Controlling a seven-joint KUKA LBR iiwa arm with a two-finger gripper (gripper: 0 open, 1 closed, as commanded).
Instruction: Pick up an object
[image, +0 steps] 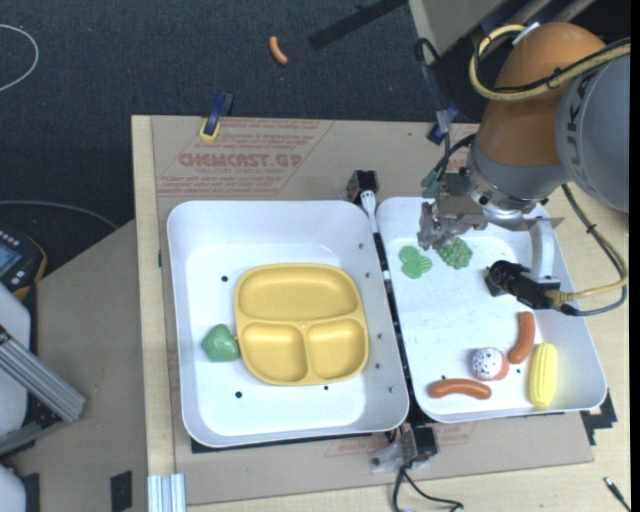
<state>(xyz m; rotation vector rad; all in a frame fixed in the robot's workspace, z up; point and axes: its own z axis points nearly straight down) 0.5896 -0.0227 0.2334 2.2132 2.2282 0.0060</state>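
Bench: a brown sheet (250, 160) with red "CHEMCAST" print lies under both bins.
Arm (560, 90): grey with an orange band, reaching in from the right over the far end of the right bin.
Left bin (200, 230): white and shallow, holding the plate and one green piece.
Right bin (450, 320): white and shallow, touching the left bin along its long side.
Plate (300, 290): yellow, three compartments, in the middle of the left bin.
Gripper (442, 238): low over the far left part of the right bin; whether the claw is spread or pressed together, I cannot tell.
Corn cob (543, 374): yellow, by the near right corner of the right bin.
Lying sausage (460, 389): orange-red, along the near edge of the right bin.
Second sausage (521, 337): just beyond the corn cob, tilted.
Pale green piece (220, 343): in the left bin, against the plate's left edge.
Leafy green piece (415, 264): in the right bin, just left of the gripper.
Dark green knobbly piece (457, 252): in the right bin's far end, right at the gripper's tip; a grip on it cannot be made out.
Speckled ball (487, 363): whitish, between the two sausages.
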